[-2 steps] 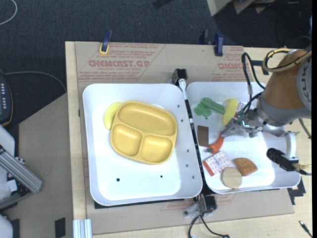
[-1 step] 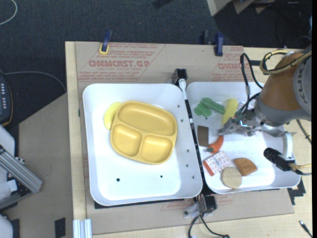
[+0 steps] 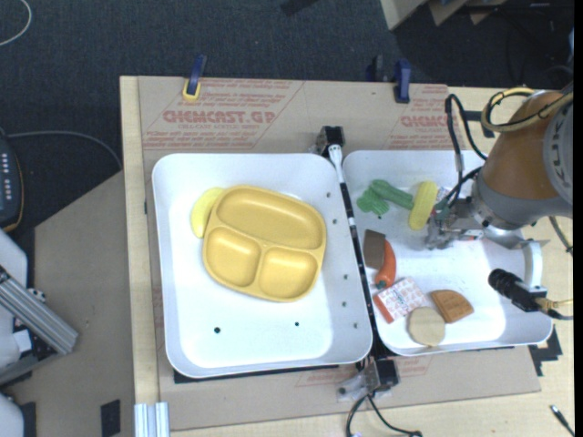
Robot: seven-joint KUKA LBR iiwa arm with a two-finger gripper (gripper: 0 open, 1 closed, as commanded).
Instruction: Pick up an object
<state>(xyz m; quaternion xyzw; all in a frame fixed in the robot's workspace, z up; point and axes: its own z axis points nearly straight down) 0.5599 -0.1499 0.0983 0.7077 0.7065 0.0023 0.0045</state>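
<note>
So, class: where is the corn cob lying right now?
The corn cob lies in the right bin, near its far edge, between the green toy and the gripper.

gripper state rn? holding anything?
Gripper: down in the right bin beside the yellow corn cob; open or shut cannot be told, nothing seen held.

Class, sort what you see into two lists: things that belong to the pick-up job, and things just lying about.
Job: gripper; yellow corn; green toy; orange carrot; right bin.

Lying about: yellow divided tray; left bin; blue clamp.
</note>
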